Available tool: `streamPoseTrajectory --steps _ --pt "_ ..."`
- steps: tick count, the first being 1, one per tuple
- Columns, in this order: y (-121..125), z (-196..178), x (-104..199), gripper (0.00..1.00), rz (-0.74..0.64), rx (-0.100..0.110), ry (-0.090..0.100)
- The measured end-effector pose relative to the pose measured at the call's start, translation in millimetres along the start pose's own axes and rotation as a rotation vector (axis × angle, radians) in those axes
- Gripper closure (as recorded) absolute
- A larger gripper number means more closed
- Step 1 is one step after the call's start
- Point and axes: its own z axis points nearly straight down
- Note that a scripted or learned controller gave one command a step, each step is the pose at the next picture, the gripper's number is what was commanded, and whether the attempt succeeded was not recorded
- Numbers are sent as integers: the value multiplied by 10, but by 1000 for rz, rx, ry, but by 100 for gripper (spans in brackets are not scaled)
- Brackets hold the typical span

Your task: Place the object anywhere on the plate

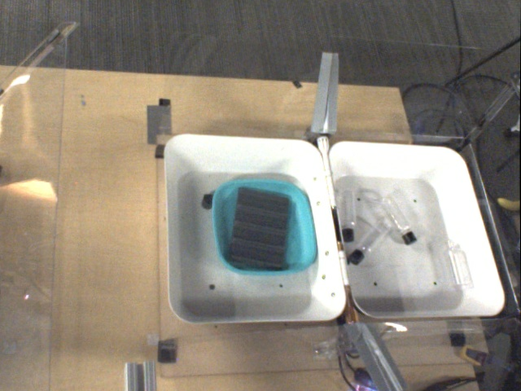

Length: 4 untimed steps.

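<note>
- As far as the claw goes, we can't tell how open it is or what it's got.
- The block, dark and ridged, lies flat on the teal plate in the left bin.
- The right bin holds clear tubes with black caps.

left bin: teal plate bearing dark ribbed block | right bin: clear items, possibly small bottles, black-capped
</note>
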Motion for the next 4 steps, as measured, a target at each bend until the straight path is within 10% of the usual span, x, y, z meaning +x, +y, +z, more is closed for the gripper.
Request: streamPoseTrajectory --steps 1,4 --pt "-113 -35 -564 0 -2 -1 1" --pt "-137 -29 -671 0 6 0 0"
